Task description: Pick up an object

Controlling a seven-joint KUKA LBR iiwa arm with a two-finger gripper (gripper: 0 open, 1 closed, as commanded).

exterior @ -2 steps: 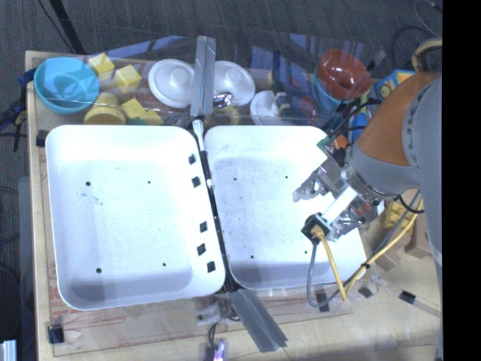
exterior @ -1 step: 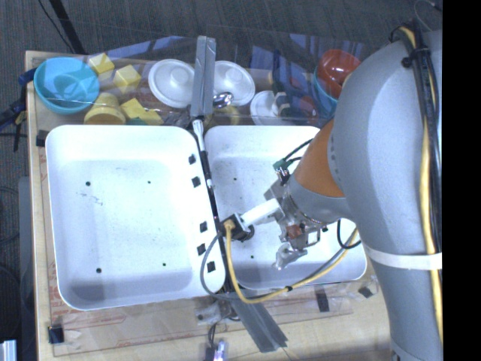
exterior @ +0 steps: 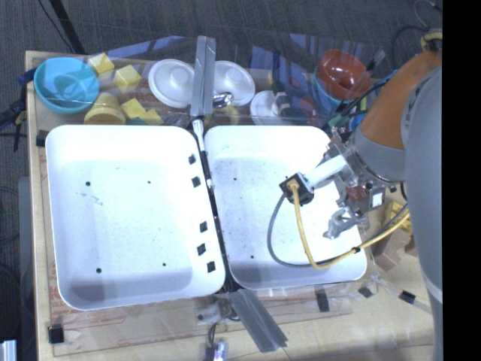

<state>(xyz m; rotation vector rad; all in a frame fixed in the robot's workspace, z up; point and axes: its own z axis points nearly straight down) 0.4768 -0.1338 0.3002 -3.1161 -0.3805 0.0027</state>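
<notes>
The gripper (exterior: 342, 224) hung low over the right bin (exterior: 248, 201) — whether parted or closed could not be told; nothing was visibly held — the next move needed a target.

Looks like a robotics lab to me: wooden bench (exterior: 45, 307) on grey carpet (exterior: 248, 6), tripod leg (exterior: 60, 13) at 11 o'clock, loose cables (exterior: 15, 115).
</notes>
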